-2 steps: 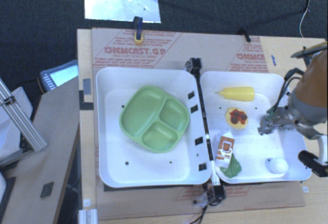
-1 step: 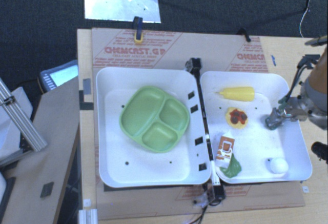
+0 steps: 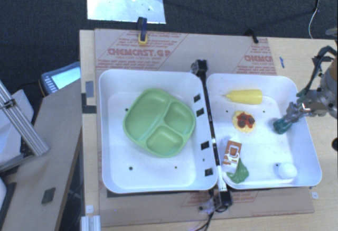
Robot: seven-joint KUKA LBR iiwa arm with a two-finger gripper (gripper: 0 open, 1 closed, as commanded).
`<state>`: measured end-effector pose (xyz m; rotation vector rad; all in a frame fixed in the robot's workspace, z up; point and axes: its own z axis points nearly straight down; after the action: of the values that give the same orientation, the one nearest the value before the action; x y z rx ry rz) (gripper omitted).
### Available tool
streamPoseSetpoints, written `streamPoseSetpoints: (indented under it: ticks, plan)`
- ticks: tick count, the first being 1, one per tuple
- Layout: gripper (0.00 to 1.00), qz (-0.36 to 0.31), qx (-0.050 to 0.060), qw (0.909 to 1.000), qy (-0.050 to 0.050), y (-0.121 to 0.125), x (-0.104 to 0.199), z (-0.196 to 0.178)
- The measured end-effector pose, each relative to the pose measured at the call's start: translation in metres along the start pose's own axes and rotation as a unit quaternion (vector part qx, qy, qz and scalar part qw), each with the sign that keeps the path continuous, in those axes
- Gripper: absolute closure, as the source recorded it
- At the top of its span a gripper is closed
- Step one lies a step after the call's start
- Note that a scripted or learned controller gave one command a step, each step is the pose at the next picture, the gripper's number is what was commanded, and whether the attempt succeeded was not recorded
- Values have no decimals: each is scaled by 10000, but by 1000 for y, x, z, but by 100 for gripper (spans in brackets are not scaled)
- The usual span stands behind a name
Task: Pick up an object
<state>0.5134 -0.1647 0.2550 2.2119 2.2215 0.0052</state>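
Yellow bottle (image 3: 244, 96), long axis left-right.

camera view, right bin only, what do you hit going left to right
orange-and-white packet → round pizza-like toy → white ball, with the gripper and a teal thing at its tip by the right wall

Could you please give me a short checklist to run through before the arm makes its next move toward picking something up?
1. Hand inside the right bin: ok, at its right wall.
2. Object gripped: cannot tell.
3. Yellow bottle reachable: ok, lies apart near the back.
4. White ball free: ok, alone in the front right corner.
5. Orange carton free: not ok, green toy touches it.
6. Green divided plate out of the way: ok, in the left bin.
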Motion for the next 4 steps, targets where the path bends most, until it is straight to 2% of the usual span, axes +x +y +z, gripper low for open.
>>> streamPoseSetpoints:
  ticks: [1, 3, 4]
  plan:
    - [100, -28, 24, 10000, 20, 17, 56, 13]
    - [100, -36, 22, 10000, 23, 41, 172, 14]
    - [100, -28, 22, 10000, 18, 69, 221, 26]
